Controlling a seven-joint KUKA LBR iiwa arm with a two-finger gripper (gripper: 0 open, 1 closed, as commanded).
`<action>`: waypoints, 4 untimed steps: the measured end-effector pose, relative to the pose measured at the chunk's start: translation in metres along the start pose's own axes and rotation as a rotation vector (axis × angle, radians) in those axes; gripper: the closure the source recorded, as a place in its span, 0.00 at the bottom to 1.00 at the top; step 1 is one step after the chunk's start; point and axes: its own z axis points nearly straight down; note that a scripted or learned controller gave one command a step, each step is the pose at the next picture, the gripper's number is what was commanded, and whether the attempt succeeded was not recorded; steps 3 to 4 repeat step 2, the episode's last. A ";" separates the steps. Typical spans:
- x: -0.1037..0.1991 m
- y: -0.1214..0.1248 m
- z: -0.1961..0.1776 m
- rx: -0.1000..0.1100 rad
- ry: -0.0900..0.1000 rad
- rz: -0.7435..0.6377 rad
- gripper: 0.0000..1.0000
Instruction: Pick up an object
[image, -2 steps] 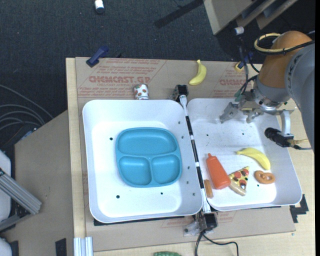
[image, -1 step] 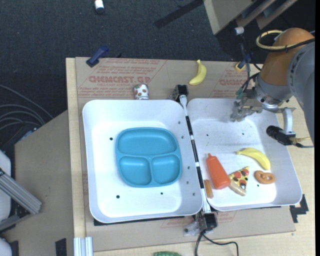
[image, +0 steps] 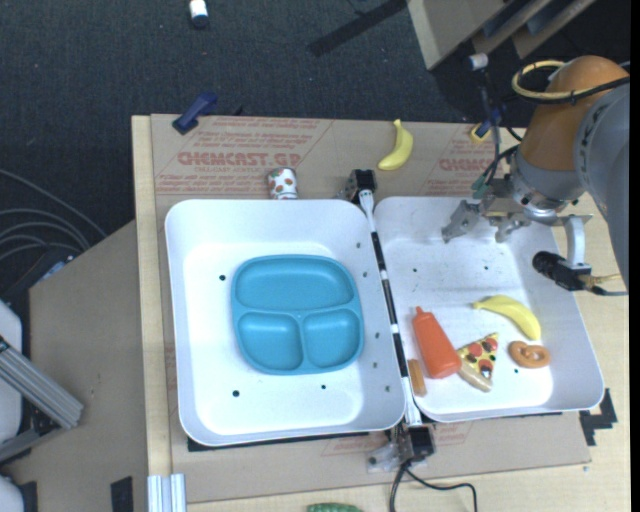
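My gripper (image: 478, 228) hangs over the far part of the right bin (image: 575, 395). Its two grey fingers are spread apart with nothing between them, so it is open. Nearer the front of that bin lie an orange bottle (image: 435, 343), a pizza slice (image: 481, 360), a yellow banana (image: 511, 313) and a small donut (image: 528, 354). All of them lie well in front of the gripper, and none touches it.
The left bin (image: 190, 300) holds a blue divided plate (image: 297, 312). A second banana (image: 397, 148), a small red-and-white object (image: 283, 182) and a blue object (image: 193, 113) lie on the bench behind the bins. A small orange piece (image: 417, 375) rests by the bins' shared rim.
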 end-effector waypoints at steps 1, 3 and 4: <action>-0.004 -0.001 0.021 0.004 0.003 0.002 0.00; -0.010 -0.001 0.020 0.000 0.001 0.003 0.00; -0.010 -0.001 0.020 0.000 0.001 0.003 0.00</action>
